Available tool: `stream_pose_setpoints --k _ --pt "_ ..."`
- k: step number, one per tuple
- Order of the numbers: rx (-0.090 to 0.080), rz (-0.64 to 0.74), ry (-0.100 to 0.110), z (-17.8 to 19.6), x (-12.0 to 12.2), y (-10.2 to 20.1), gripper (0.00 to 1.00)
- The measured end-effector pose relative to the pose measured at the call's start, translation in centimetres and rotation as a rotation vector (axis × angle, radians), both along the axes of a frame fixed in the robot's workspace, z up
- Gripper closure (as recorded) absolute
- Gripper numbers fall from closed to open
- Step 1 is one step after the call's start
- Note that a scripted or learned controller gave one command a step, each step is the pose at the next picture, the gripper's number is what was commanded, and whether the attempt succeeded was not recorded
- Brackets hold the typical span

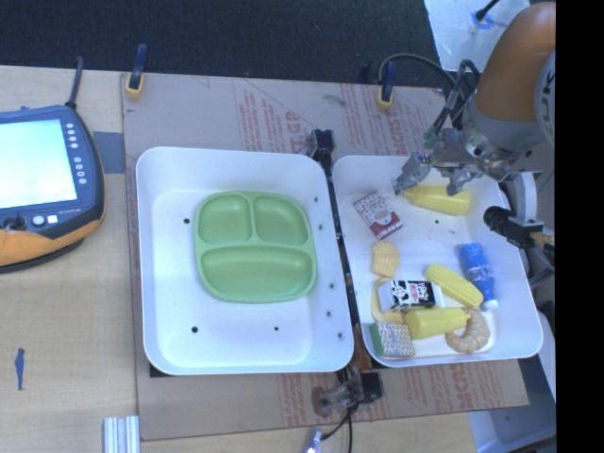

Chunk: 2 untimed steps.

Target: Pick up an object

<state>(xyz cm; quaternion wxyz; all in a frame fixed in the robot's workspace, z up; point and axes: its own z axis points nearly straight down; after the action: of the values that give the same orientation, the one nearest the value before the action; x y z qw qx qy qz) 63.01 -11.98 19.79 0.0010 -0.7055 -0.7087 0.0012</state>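
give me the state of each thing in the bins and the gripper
gripper: low over the right bin's far end, at a yellow block
yellow block: lying flat, under the gripper, not lifted
green divided plate: upright in left bin, compartments bare
red and white packet: lying flat
blue bottle: on its side
corn cob: lying flat
milk carton: on its side
cracker: flat, at the bin's near edge

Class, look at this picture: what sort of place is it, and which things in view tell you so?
Probably a robot lab test bench: a gripper on a grey and orange arm over two white bins, toy food such as a corn cob, and a control pendant beside them.
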Motion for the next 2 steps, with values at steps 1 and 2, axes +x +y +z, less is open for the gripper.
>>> stream_pose_setpoints --k 1,2 --pt "-0.001 0.002 0.003 -8.6 -1.3 1.9 0.0" --pt "-0.002 0.003 -0.001 -10.6 -0.2 2.6 0.0"
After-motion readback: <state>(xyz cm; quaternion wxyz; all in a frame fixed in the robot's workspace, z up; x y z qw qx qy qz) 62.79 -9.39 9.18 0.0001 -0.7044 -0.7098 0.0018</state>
